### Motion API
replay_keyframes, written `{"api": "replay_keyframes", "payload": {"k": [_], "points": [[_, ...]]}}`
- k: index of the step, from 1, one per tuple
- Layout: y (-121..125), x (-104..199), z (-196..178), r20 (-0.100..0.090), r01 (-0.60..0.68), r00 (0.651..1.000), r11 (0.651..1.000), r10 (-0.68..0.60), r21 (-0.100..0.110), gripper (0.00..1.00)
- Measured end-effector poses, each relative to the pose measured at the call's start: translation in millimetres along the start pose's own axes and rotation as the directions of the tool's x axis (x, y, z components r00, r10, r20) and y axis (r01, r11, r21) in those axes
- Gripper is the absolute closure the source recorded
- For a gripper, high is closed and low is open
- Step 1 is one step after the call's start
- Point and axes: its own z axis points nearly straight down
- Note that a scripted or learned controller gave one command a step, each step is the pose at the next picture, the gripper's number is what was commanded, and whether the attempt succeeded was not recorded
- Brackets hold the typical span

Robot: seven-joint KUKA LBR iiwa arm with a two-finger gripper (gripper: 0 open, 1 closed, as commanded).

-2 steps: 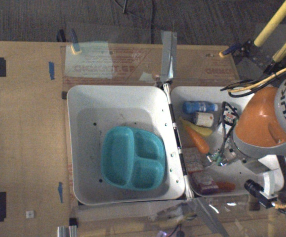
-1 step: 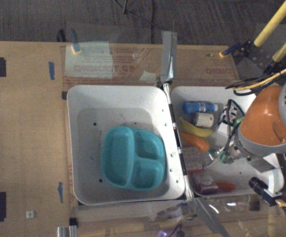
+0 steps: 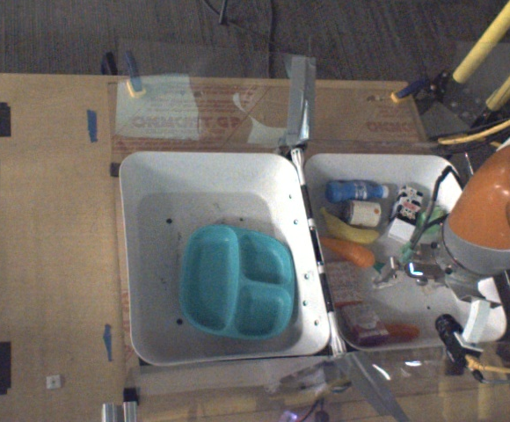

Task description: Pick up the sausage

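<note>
Camera view has the sausage [image 3: 402, 331] lying flat near the front wall of the right bin [image 3: 380, 160], beside a reddish packet [image 3: 363, 319]. The gripper [image 3: 394, 271] hangs over that bin's middle, short of the sausage and nearer the carrot [image 3: 350, 252] and banana [image 3: 346, 228]; whether its fingers are open or shut cannot be told. To do this well, I'd bring it toward the front wall, centre it over the sausage, straddle the narrow width, and descend clear of the packet. Left of it, a teal divided plate [image 3: 236, 280] sits in the other bin [image 3: 149, 236].
</note>
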Motion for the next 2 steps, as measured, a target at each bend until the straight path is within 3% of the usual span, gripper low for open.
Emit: {"api": "replay_keyframes", "payload": {"k": [2], "points": [[0.0,0.3,0.0,0.000,0.000,1.000,1.000,0.000,0.000,0.00]]}}
